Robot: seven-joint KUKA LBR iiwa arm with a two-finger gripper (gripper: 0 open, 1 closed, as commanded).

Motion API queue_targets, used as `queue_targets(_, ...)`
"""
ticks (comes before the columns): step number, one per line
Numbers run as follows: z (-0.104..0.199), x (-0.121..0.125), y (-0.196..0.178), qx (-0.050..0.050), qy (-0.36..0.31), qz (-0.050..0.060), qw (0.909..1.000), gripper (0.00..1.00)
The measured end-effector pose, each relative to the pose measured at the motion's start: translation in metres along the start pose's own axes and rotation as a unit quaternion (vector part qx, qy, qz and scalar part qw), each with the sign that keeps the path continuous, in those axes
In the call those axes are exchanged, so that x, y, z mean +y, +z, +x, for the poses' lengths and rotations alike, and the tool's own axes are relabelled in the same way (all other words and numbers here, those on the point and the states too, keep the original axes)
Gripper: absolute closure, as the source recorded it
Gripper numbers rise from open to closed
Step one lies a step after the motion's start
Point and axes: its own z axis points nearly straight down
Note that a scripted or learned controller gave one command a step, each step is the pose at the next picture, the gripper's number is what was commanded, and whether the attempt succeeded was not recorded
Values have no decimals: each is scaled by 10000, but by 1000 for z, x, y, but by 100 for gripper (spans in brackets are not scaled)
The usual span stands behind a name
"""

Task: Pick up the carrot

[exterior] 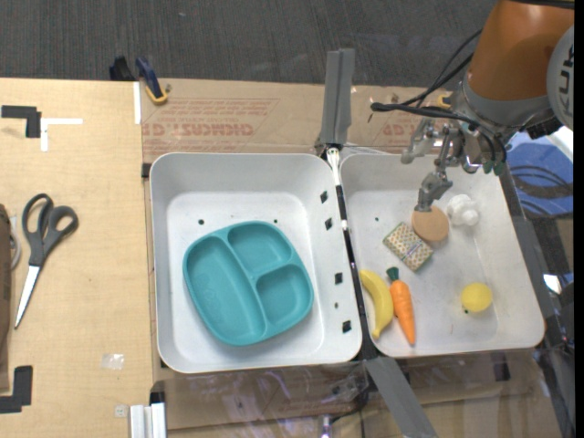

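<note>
The carrot (402, 310) is orange with a small green top. It lies in the right bin (511, 336) near the front wall, pointing toward the front edge. A yellow banana (377, 301) lies right beside it on its left. My gripper (436, 188) hangs over the back half of the right bin, well behind the carrot and apart from it. It is just above a tan rounded object (431, 225). The carrot is in plain sight, with nothing covering it.
The right bin also holds a speckled square block (407, 245), a white object (463, 212) and a lemon (475, 297). A teal divided plate (248, 283) lies in the left bin (173, 208). Scissors (41, 235) lie on the bench at far left.
</note>
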Motion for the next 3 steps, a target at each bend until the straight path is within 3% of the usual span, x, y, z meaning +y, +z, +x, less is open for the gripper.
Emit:
queue_targets(1,48,-9,116,-2,-48,0,10000,0)
queue_targets(2,46,-8,106,-27,-65,7,10000,100)
queue_targets(3,106,-15,117,11,1102,-2,9939,100)
